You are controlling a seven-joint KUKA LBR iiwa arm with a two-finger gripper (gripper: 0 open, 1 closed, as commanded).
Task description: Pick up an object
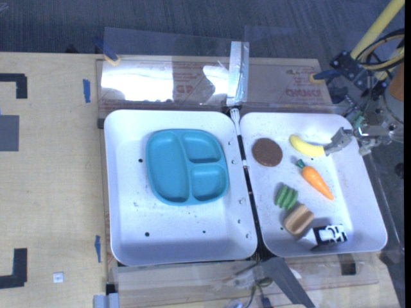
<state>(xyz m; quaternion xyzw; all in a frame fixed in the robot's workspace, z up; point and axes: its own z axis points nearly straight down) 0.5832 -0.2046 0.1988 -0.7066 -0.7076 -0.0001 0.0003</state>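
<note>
The right bin (366,191) holds several small objects: a yellow banana (306,146), an orange carrot (316,179), a brown round disc (266,152), a green piece (286,196), a tan block (298,220) and a black-and-white item (331,234). My gripper (352,138) hangs at the bin's upper right, above the rim, just right of the banana. It carries nothing that I can see.
The left bin (122,191) bears a blue divided plate (187,165). A clear plastic sheet and a metal bracket (237,72) stand behind the bins. Cables and a yellow hose (379,24) crowd the far right.
</note>
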